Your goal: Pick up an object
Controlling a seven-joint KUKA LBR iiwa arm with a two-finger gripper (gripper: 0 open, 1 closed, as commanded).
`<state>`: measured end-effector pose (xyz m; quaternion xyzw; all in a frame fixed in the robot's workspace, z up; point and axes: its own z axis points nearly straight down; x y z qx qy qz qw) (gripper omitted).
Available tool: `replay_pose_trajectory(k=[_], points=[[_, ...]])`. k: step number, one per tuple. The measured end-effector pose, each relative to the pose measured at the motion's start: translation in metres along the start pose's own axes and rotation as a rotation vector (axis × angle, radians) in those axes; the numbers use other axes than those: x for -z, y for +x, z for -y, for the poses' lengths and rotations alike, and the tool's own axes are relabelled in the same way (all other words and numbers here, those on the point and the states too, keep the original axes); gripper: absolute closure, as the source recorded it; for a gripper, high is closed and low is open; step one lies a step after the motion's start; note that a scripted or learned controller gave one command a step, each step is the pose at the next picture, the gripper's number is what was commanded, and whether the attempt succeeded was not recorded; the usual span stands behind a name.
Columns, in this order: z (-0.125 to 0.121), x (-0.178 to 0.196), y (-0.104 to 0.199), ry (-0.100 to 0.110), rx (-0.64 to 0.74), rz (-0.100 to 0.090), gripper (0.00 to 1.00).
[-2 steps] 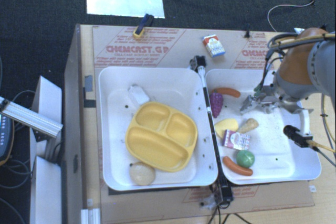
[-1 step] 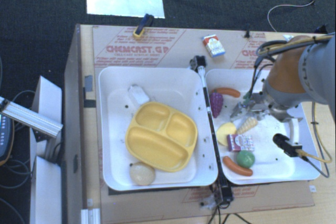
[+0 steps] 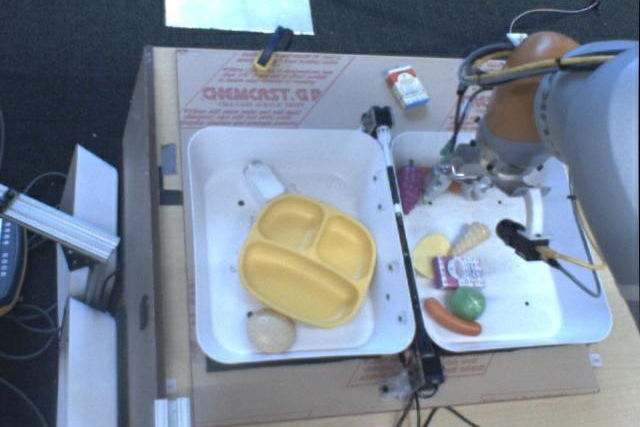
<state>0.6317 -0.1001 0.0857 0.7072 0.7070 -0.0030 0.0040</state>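
The end effector (image 3: 452,173) is low in the right bin (image 3: 585,315), near a purple toy (image 3: 411,185); I cannot tell its state.

Two shallow white plastic bins sit side by side: a left bin (image 3: 215,215) and a right bin (image 3: 560,315). The left one carries one yellow divided plastic tray (image 3: 307,258), one pale round lump (image 3: 271,331) and one small whitish object (image 3: 264,180). The right one carries one purple toy (image 3: 410,187), one yellow wedge (image 3: 431,253), one pale corn-like cob (image 3: 470,238), one pink-and-white packet (image 3: 458,271), one green ball (image 3: 467,303) and one orange-red sausage (image 3: 451,316) (six pieces). One small red-and-white carton (image 3: 407,86) lies on the counter (image 3: 330,95).
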Motion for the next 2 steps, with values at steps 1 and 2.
replay_pose_trajectory(k=[1, 2], points=[[-0.032, -0.004, -0.002, 0.022, 0.005, -0.008, 0.00], [-0.033, 0.007, -0.002, 0.018, 0.008, -0.007, 1.00]])
